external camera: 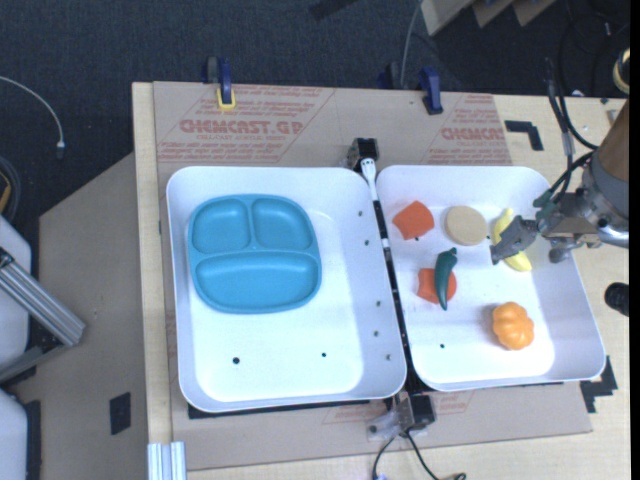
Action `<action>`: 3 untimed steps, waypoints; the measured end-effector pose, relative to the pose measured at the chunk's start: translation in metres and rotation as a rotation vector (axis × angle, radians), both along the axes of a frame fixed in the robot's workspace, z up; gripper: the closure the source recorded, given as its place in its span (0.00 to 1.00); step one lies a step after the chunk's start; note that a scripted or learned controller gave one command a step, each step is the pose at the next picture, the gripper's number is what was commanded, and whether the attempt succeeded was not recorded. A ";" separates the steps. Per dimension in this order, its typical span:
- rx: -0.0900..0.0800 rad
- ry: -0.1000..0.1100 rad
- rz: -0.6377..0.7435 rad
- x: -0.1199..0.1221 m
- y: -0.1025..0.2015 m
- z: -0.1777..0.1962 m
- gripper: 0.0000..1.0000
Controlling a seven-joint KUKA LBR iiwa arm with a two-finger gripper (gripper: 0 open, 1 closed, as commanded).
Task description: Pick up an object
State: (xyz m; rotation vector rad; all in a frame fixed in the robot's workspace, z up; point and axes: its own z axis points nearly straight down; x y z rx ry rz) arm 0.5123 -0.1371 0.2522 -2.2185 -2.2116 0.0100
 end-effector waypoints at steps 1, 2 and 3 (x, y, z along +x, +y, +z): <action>-0.002 -0.012 0.003 0.002 0.000 0.005 0.00; 0.000 -0.004 0.003 -0.005 0.002 -0.040 0.00; 0.001 -0.002 0.003 -0.008 0.006 -0.104 0.00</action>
